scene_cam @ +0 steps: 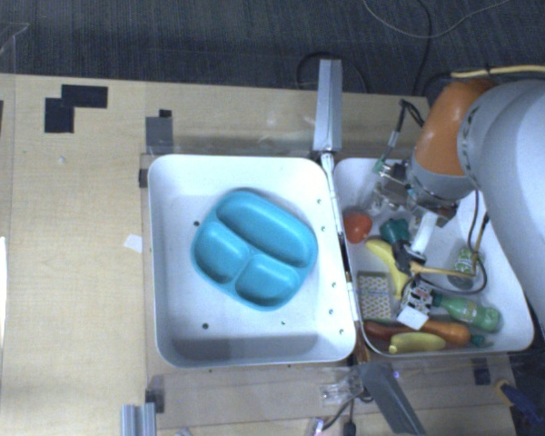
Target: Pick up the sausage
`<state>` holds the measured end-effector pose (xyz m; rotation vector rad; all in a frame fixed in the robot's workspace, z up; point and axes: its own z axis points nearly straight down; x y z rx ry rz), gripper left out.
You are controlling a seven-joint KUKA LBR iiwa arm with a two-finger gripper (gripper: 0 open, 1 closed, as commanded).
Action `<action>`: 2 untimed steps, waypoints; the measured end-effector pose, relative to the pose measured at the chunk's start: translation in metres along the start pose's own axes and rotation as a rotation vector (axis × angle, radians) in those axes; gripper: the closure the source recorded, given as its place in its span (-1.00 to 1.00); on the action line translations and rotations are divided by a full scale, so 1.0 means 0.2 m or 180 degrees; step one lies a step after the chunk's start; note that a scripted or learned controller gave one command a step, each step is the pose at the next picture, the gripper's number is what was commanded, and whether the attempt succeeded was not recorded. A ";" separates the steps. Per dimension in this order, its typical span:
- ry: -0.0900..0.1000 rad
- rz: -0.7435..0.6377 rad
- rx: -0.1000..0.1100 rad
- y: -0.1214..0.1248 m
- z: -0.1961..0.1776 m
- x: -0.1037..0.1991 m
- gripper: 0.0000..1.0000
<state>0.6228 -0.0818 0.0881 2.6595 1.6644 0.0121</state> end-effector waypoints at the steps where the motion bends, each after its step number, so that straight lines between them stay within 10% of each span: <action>1: 0.0015 -0.0006 -0.0019 0.01 -0.07 0.01 1.00; 2: 0.0024 -0.0010 -0.0029 0.02 -0.12 0.02 1.00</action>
